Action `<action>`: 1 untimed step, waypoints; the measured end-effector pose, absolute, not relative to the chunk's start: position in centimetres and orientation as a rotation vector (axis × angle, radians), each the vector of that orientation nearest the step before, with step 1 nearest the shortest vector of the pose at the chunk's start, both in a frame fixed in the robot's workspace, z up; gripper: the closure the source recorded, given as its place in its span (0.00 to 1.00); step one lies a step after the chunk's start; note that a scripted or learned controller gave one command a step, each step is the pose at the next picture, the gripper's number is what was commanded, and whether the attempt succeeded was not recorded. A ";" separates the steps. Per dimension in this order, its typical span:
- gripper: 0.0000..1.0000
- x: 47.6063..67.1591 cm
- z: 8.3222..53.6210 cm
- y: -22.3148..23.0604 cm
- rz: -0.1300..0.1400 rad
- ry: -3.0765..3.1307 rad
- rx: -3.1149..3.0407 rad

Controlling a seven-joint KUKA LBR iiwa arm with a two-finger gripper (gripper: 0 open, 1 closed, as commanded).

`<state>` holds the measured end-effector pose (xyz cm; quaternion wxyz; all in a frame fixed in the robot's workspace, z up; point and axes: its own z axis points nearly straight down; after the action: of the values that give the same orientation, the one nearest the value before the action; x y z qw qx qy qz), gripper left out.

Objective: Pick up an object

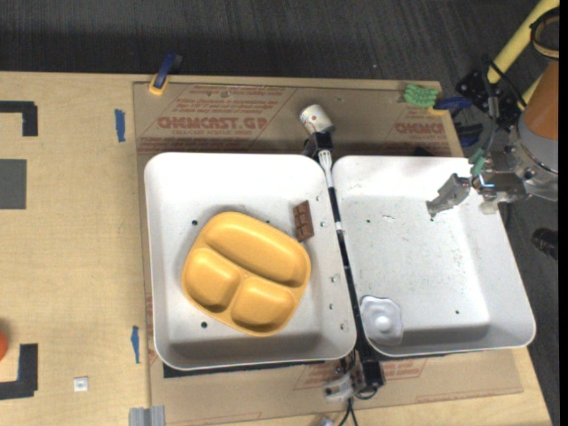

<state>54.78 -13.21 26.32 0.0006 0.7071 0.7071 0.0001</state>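
A yellow divided dish lies upside down in the left bin, taking up most of its floor. A small brown bar rests just beyond the dish, near the bin's right wall. In the right bin a small clear, whitish object sits in the near left corner. My gripper hangs over the far right part of the right bin, well apart from the clear object, with nothing visibly held.
Both bins sit on a cardboard sheet held by a blue-and-yellow clamp and a green clamp. A white-capped post stands behind the seam between the bins. The arm's wrist overhangs the right bin's far right edge.
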 end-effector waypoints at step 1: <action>0.00 51.3 11.1 -11.7 -0.001 2.182 2.262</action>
<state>51.27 -11.68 11.13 -0.0006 0.7198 0.6942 -0.0003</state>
